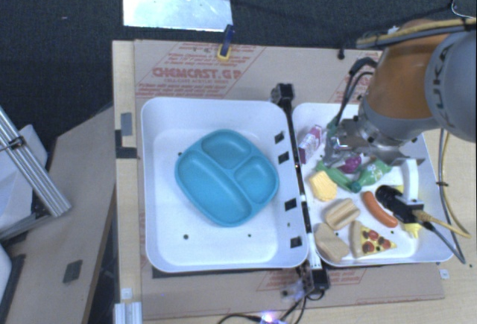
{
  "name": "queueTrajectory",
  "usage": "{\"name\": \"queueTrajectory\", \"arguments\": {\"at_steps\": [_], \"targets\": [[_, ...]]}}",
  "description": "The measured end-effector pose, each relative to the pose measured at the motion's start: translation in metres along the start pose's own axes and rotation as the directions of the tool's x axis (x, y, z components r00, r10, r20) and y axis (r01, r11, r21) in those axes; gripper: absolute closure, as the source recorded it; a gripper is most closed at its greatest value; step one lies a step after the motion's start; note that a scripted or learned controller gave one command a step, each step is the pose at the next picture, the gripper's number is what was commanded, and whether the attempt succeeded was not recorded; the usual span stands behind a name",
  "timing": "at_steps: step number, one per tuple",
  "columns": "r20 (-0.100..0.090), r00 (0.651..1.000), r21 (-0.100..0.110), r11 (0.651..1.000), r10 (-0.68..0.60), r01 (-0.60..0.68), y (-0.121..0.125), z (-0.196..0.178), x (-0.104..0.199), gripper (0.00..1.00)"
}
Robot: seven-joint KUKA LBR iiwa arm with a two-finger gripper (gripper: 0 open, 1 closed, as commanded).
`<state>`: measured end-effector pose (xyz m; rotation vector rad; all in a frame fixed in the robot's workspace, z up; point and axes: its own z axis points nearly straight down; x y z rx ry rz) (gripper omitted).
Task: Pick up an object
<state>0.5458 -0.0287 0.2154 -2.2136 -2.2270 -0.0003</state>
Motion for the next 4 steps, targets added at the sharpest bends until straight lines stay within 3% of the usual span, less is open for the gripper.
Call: {"name": "queueTrajectory", "arguments": {"at_steps": [2, 3, 4], "targets": [[0.001, 1.000, -0.004, 1.000, 0.000, 0.000, 0.011, -0.018, 0.003, 1.00], [0.001, 1.000, -0.002, 1.000, 0.005, -0.005, 0.003, -0.018, -0.005, 1.00], [0.001, 1.000, 0.000, 1.000, 0.002, -0.002, 0.003, -0.001, 0.005, 1.00]]}}
